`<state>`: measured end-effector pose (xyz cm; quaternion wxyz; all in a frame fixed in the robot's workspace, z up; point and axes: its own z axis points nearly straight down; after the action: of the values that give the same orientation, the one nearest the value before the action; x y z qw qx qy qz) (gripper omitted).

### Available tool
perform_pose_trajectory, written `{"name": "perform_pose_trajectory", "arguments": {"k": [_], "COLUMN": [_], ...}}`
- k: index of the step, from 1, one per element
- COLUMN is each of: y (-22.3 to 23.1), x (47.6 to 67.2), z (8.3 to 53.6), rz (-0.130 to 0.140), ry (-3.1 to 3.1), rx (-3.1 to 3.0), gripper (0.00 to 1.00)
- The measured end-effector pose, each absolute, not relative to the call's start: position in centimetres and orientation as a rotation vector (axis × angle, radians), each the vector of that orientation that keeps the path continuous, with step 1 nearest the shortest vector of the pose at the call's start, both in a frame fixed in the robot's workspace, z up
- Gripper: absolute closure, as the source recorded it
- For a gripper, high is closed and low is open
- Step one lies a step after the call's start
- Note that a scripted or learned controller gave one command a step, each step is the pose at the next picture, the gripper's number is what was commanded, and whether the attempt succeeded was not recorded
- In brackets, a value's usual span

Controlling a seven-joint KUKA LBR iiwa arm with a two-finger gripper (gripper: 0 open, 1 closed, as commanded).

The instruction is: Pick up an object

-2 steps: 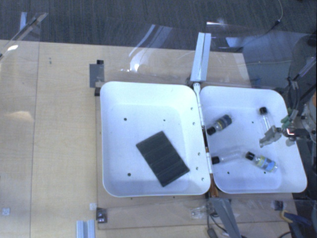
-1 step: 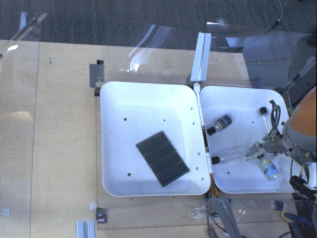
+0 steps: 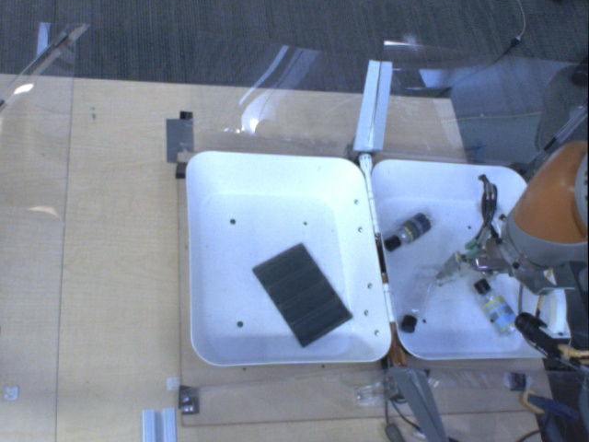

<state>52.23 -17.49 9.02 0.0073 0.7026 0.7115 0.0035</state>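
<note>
A: Where is the claw [image 3: 480, 258]?

B: Low over the right bin [image 3: 442, 178], reaching in from the right under the arm's orange band [image 3: 552, 201]. I can't tell how it is set; the metal there is a blur.

A: What lies in that bin?

B: A small dark bottle [image 3: 408, 230] toward its left side, a black cap [image 3: 408, 321] at the near left, and a clear bottle with a blue label [image 3: 498, 311] near the claw, on its near side.

A: And the left bin [image 3: 276, 168]?

B: A flat dark grey slab [image 3: 302, 294] lies tilted on its floor, toward the near right. Both bins sit on the pale wooden desk [image 3: 92, 274].
</note>
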Motion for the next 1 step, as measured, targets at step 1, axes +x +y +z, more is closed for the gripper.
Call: {"name": "perform_pose_trajectory", "arguments": {"k": [1], "y": [-20.56], "x": [49.03], "z": [9.32], "rz": [0.006], "ry": [2.252], "rx": [2.181], "gripper": [0.00]}}
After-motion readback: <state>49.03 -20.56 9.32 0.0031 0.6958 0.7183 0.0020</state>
